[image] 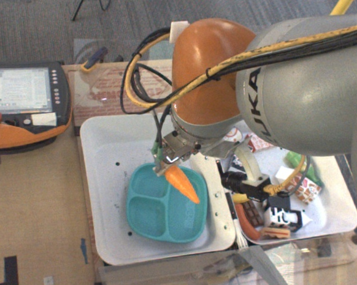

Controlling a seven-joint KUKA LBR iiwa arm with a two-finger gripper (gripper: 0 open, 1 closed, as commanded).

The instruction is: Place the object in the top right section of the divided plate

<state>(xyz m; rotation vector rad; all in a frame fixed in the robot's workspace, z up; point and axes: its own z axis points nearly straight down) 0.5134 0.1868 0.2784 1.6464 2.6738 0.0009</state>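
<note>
The jaws (170, 164) grip the top end of an orange carrot (183, 184), which slants below them over the teal divided plate (153, 214).

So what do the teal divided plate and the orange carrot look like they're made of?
Divided plate: probably molded plastic, uniform teal with a soft sheen and rounded ridges. Carrot: likely a plastic or rubber toy, evenly bright orange and smooth, though the material is hard to tell apart.
</note>
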